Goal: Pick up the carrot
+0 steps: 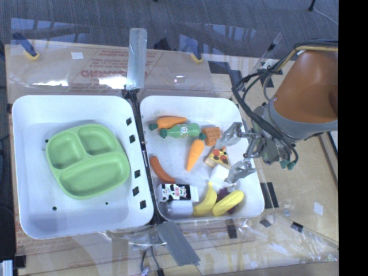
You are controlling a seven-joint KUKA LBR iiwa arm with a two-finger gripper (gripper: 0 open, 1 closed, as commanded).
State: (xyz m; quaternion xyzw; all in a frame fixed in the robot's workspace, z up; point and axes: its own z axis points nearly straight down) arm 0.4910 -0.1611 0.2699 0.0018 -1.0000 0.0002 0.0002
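Two orange carrot-like pieces lie in the right bin [172, 105]. One carrot [195, 154] lies slanted near the bin's middle. A second carrot [170, 121] lies flat by the back wall, just above a green bottle [181, 131]. My gripper [235, 152] hovers over the bin's right side, to the right of the slanted carrot. It is open, one finger [232, 133] toward the back and the other toward the front, and nothing is between them. A pizza slice [218, 156] lies between the gripper and the carrot.
Also in the right bin are a waffle piece [211, 135], a brown sausage [161, 169], a black-and-white carton [175, 192] and two bananas [204, 200] at the front. The left bin [29, 154] holds a green divided plate [63, 180]. Cables hang by the wrist.
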